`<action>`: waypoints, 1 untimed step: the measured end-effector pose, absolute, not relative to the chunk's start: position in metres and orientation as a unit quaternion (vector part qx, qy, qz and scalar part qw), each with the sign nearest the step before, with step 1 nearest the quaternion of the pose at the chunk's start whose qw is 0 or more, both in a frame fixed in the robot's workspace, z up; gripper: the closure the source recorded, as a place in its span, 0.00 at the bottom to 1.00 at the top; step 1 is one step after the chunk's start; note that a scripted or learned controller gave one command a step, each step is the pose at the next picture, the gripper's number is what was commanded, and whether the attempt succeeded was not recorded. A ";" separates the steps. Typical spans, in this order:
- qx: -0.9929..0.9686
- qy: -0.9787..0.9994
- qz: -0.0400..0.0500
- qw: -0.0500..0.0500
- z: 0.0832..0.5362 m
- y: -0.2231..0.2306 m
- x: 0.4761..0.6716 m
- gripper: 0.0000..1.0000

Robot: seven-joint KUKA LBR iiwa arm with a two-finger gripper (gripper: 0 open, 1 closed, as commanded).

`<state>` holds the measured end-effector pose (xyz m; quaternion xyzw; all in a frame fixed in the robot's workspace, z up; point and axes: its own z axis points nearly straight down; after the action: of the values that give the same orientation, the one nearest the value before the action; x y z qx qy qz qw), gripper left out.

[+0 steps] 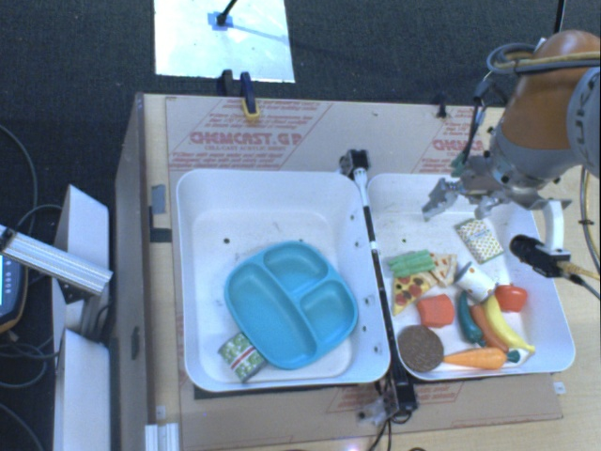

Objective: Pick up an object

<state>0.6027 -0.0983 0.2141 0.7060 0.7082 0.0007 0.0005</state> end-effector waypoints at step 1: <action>0.707 0.707 0.000 0.000 0.168 -0.115 0.533 0.00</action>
<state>0.5331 -0.1150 0.1678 0.7069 0.7073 -0.0003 -0.0002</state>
